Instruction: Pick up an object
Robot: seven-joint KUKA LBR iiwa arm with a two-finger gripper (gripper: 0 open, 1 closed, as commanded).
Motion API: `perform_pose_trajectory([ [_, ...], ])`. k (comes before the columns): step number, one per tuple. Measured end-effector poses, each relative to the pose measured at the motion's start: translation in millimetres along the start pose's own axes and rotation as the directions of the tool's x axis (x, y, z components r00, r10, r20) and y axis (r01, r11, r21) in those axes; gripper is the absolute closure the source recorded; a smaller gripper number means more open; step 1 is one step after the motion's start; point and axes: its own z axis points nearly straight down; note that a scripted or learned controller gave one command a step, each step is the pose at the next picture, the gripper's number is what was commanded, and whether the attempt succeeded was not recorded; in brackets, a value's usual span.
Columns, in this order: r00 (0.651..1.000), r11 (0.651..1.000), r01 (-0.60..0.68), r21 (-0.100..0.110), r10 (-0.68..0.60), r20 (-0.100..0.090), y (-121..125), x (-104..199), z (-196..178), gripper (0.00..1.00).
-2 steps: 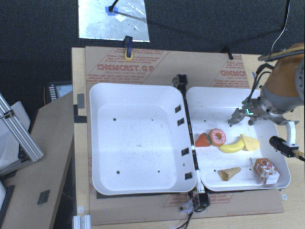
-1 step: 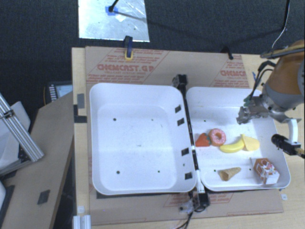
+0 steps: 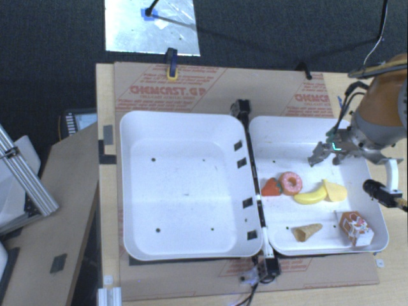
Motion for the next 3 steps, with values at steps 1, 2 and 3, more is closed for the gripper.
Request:
perform_pose_trajectory([
  [1,1.0,1.0,0.0,-0.004,0.0,0.001,1.2,-0.2,-11.3,1.0],
  [2,1.0,1.0,0.0,-0.003,0.0,0.001,1.0,-0.2,-10.8,0.0],
  [3,1.0,1.0,0.001,-0.007,-0.001,0.001,2.1,-0.4,-22.1,1.0],
])
